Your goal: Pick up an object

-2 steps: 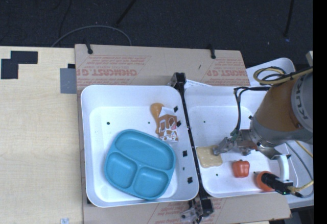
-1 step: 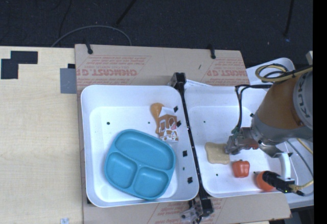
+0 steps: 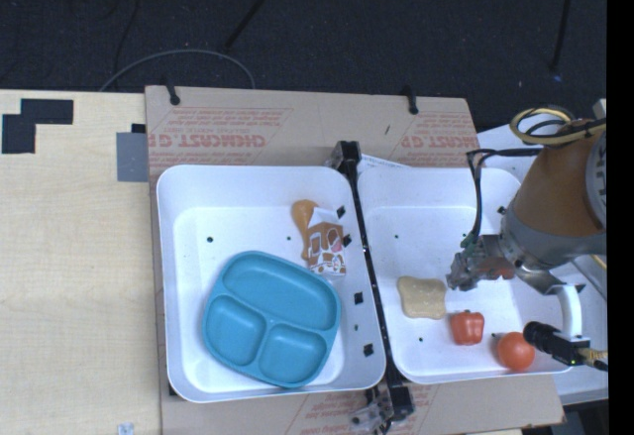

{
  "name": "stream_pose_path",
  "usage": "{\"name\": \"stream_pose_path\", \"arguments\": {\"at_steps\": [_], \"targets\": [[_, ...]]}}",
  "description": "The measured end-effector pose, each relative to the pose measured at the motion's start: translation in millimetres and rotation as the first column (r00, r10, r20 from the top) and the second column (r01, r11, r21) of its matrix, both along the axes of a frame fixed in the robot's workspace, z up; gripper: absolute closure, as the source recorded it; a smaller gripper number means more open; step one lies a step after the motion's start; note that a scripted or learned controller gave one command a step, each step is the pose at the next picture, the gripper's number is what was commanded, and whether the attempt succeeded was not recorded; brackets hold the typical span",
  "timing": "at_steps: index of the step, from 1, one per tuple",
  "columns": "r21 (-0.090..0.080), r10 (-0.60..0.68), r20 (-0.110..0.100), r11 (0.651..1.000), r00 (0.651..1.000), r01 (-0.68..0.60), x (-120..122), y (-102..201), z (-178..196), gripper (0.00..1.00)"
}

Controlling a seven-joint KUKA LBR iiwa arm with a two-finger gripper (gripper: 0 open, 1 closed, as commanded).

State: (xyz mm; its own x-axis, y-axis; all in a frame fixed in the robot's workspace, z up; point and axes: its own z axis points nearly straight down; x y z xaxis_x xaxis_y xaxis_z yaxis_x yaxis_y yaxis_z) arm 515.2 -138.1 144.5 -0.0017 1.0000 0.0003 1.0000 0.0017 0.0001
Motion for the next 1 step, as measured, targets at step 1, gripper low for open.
{"name": "stream_pose_path", "arguments": {"at_steps": [1], "targets": [[0.000,-0.002,0.000,1.000,1.000,0.002,-0.8,-11.1,50.4,1.00]]}}
